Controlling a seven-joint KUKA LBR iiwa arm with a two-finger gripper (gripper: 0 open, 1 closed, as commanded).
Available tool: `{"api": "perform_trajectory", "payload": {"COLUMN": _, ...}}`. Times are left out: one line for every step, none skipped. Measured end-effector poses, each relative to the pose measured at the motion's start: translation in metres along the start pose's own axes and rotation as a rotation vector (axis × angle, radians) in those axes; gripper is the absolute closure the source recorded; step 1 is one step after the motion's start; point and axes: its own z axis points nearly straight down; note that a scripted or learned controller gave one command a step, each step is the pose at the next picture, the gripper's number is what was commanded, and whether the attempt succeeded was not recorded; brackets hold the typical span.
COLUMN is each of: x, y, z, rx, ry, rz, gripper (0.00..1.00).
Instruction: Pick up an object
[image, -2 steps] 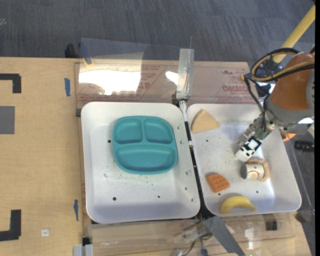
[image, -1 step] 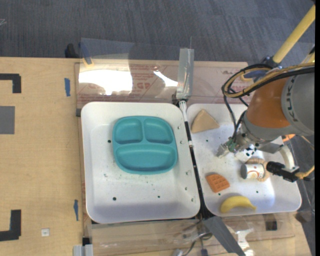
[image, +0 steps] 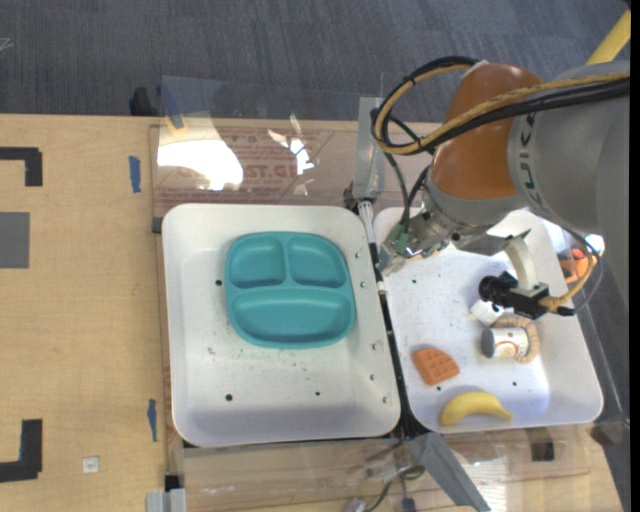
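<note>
- Landmark for all positions: plate (image: 290, 290), teal, three compartments, lying flat.
- Left bin (image: 190, 330): held the plate alone, roughly centred. All three compartments looked empty.
- Right bin (image: 440, 290), beside the plate across the shared walls, held the small items:
  - Cracker (image: 436, 365), orange: right of the plate's lower edge, just past the walls. It was the item nearest the plate.
  - Banana (image: 474, 407): below and right of the plate, beyond the cracker, near the bin's front wall.
  - Cup (image: 508, 342), pale, on its side: well right of the plate, beyond the cracker.
- Gripper (image: 405, 240): low over the right bin, just right of the plate's upper right corner and close to the walls.
- Could not tell whether it was open or closed, as the wrist hid it from above. Nothing was seen held.
- Arm (image: 480, 150): leaned in from the far right, above the plate's level, with the wrist tipped down toward the bin floor. Judged to be a descent or probe pose.
- Task things: cracker, banana and cup all lay loose on the bin floor, apart from the gripper. Pick judged not yet made.
- The floor under the gripper looked bare, so this attempt may close on nothing.
- The plate is wide and flat, and likely a poor target for a two-finger grasp.
</note>
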Motion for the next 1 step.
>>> {"api": "perform_trajectory", "payload": {"x": -0.0038, "y": -0.004, "z": 0.0041, "rx": 0.009, "ry": 0.0, "rz": 0.007, "gripper": 0.0}}
